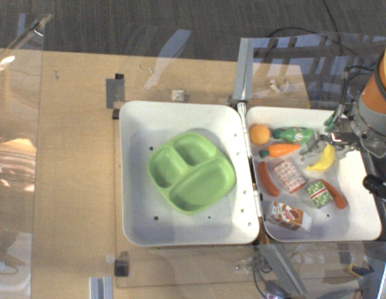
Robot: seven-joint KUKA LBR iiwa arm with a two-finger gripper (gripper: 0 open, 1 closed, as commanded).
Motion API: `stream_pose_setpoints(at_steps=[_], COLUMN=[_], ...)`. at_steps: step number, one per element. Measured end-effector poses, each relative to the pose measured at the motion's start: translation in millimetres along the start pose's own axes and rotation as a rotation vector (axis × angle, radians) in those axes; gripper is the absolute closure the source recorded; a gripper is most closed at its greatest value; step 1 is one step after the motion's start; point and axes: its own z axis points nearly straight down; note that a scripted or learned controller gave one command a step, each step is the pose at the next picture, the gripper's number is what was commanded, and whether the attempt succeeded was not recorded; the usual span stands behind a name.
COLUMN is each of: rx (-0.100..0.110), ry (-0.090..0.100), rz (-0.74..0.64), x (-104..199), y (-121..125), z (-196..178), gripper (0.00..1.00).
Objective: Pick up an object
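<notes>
Target looked like the curved yellow plastic toy banana [323, 159], lying in the right-hand shallow white bin [361, 229], upper middle, just below the pincer [327, 141]. Likely light, stiff, smooth and a bit slippery; best taken across its narrow middle, not the tapered ends. Pincer sat right above the banana's upper end, maybe touching; whether it was open or closed could not be told, parts too small and blurred. Nothing clearly between the tips, so no hold claimed. Grey arm [373, 114] with orange band reached in from the right, wrist low over the bin's upper right. Nearby: green plastic bottle [294, 133] and orange toy carrot [283, 149] just left, round orange fruit [259, 134] further left, small cartons and sausages below. Left-hand white bin [133, 167] held a green divided plate [191, 172]. Both bins on the wooden bench [68, 167].
</notes>
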Motion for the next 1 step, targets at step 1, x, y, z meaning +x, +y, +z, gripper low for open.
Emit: stream_pose_setpoints(at_steps=[1], rx=[0.002], ry=[0.001], rz=[-0.081], x=[8.7], y=[41.6], z=[126.1], gripper=[0.00])
